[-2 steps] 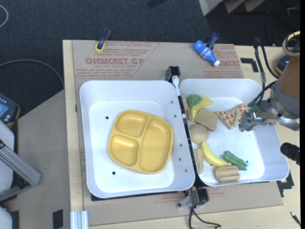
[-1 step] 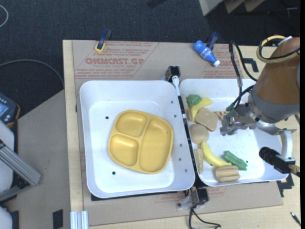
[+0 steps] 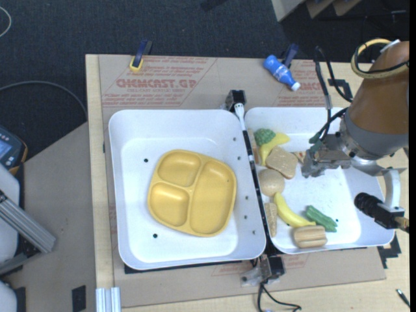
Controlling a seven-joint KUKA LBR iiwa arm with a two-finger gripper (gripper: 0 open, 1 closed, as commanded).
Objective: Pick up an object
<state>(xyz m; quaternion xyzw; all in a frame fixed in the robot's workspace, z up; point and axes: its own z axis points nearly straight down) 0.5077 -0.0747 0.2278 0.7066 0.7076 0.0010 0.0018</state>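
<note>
My jaws (image 3: 316, 163) hang low over the right bin (image 3: 364, 236), right of centre in the frame; whether they are parted or closed I cannot tell. Just left of them lie a tan bread slice (image 3: 282, 163), broccoli (image 3: 264, 136) and a banana (image 3: 289, 213). A yellow divided plate (image 3: 192, 192) sits in the left bin (image 3: 127, 174), well apart.
</note>
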